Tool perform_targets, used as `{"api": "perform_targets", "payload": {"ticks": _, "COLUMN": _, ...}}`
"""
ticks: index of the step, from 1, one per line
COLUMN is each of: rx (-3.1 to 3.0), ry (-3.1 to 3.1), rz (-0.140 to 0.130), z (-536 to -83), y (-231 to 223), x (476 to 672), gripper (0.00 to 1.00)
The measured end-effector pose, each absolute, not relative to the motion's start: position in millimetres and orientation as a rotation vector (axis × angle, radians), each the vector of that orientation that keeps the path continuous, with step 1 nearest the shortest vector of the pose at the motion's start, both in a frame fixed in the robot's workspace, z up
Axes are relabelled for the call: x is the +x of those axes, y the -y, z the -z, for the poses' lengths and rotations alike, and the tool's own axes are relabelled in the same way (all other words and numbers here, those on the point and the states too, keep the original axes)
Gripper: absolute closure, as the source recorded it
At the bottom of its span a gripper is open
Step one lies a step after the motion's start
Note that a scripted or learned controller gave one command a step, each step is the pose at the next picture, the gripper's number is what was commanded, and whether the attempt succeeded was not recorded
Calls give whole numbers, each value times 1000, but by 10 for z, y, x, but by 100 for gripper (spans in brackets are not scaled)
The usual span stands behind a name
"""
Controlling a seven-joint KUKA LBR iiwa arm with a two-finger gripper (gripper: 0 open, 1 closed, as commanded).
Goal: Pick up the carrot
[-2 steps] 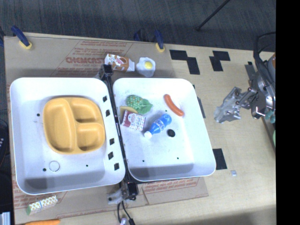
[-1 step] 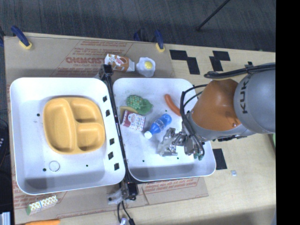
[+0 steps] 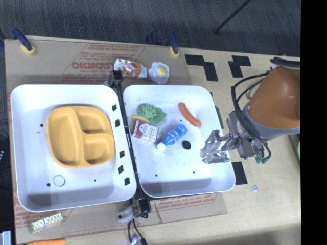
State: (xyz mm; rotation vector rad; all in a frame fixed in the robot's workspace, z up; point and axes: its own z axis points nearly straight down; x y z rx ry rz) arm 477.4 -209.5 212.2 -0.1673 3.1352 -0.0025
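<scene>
The carrot (image 3: 189, 114) is a small orange stick lying at a slant in the upper right part of the right bin (image 3: 153, 185). My gripper (image 3: 212, 149) hovers over the bin's right side, below and to the right of the carrot and apart from it. Its metal fingers (image 3: 210, 141) look spread, with nothing between them.
In the right bin lie a green leafy toy (image 3: 151, 113), a red-and-white packet (image 3: 144, 131), a blue bottle (image 3: 172, 136) and a small black spot (image 3: 186, 145). A yellow divided tray (image 3: 82, 135) sits in the left bin (image 3: 30, 106). Behind the bins rest a small carton (image 3: 127, 68) and a yellow-and-white item (image 3: 159, 72).
</scene>
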Motion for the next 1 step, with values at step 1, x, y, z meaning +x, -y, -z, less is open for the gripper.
{"api": "perform_targets", "payload": {"ticks": 1, "rx": -360, "ry": -3118, "rz": 4, "z": -3283, "y": 2112, "x": 4847, "gripper": 100}}
